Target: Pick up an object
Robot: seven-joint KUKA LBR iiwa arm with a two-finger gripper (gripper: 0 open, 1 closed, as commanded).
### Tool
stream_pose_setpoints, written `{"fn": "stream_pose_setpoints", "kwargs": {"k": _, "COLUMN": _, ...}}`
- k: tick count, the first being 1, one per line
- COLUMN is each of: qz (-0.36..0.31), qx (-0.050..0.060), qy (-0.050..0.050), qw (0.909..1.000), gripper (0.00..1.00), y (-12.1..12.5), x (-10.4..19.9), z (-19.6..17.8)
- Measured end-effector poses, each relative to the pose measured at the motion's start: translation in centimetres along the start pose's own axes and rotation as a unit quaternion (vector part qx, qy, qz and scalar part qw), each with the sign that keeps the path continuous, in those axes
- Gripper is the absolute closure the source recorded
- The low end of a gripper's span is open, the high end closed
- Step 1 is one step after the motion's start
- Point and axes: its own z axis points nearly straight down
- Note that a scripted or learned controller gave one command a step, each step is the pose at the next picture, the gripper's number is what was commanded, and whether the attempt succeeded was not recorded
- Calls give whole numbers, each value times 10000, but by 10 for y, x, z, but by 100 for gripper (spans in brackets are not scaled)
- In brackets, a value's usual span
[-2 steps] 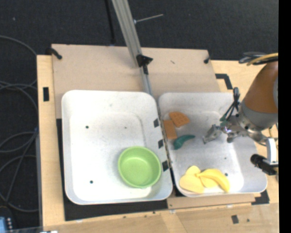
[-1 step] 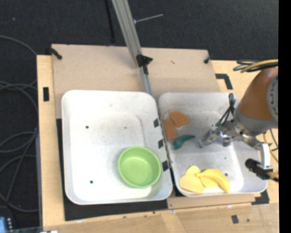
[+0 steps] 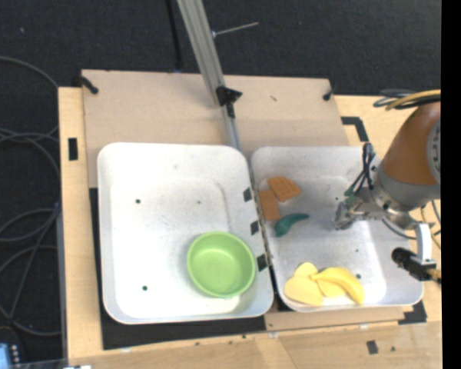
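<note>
The yellow banana [image 3: 326, 284] lies lengthwise left-to-right; whether the gripper [image 3: 346, 215] is wide or narrow I cannot tell.

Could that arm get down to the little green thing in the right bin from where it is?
Probably yes. The gripper hangs over the same bin, just right of the green thing, with bare floor between them and nothing lying on top of it.

A tan bench [image 3: 161, 102] filled most of the frame, set on a dark floor [image 3: 77, 21]. Loose black cables [image 3: 19, 206] looped along the left edge. A slanted grey metal pole [image 3: 202, 41] ran from the top centre down toward the middle of the frame, with a black clamp [image 3: 228, 95] near its lower end. Small black brackets [image 3: 90, 88] sat at the upper corners of the bench's raised board. A bluish object [image 3: 0, 355] showed at the lower left corner.
</note>
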Motion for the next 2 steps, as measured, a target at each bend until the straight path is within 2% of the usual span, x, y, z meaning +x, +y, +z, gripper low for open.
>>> {"fn": "stream_pose_setpoints", "kwargs": {"k": 1, "qz": -10, "qx": -14, "qy": -1, "qw": 10000, "gripper": 100, "y": 2, "x": -8, "z": -63}}
{"fn": "stream_pose_setpoints", "kwargs": {"k": 2, "qz": -46, "qx": -10, "qy": 3, "qw": 10000, "gripper": 100, "y": 4, "x": -9, "z": -111}}
